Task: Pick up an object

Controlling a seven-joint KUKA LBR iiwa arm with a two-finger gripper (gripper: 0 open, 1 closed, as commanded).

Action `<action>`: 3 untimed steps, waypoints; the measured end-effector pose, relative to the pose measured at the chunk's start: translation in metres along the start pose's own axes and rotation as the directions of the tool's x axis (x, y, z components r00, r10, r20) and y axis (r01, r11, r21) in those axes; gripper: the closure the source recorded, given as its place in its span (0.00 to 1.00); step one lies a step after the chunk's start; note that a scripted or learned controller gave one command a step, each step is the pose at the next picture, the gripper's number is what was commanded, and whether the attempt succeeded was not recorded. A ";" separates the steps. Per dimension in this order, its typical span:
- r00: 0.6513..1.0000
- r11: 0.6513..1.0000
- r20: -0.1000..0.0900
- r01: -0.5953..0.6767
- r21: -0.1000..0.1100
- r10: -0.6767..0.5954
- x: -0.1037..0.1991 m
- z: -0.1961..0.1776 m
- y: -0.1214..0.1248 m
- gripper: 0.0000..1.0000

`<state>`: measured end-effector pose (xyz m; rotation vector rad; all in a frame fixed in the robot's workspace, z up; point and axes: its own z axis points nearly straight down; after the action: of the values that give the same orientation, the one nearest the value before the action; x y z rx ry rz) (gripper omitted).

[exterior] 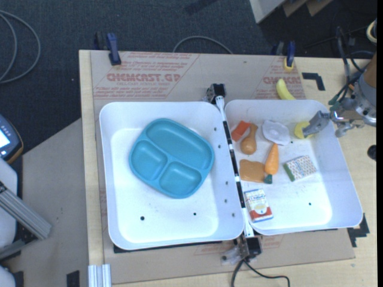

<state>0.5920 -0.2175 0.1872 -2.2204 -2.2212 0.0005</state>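
Objects for picking lie in the right bin point(335, 214): we see an orange carrot point(272, 159), a tan piece beside it point(252, 171), a brown pear-like shape point(249, 141) touching a red-orange piece point(240, 130), a pale flat item point(275, 131), a small green-edged box point(299, 167) and a red and white carton point(258, 205) near the divider. A yellow object point(300, 130) lies at the far right of this bin, just beside the gripper point(326, 123), and part of it is hidden, so we cannot name it. The gripper comes in from the right, and the arm behind it is cut off by the frame edge. Its jaws are small and blurred; we cannot tell how far they are open, or whether they hold or only touch the yellow object. In the left bin point(119, 220) rests a blue divided plate point(172, 157). A yellow banana point(285, 89) lies on the bench point(149, 76), beyond the right bin.
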 end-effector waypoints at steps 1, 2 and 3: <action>1.000 1.000 0.001 0.005 -0.004 -0.005 0.023 0.108 0.067 0.00; 1.000 1.000 0.004 0.002 -0.006 -0.002 0.021 0.091 0.066 1.00; 1.000 1.000 0.007 0.001 0.016 -0.001 0.082 0.100 0.072 1.00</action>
<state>0.6642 -0.1354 0.0870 -2.2154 -2.2175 0.0261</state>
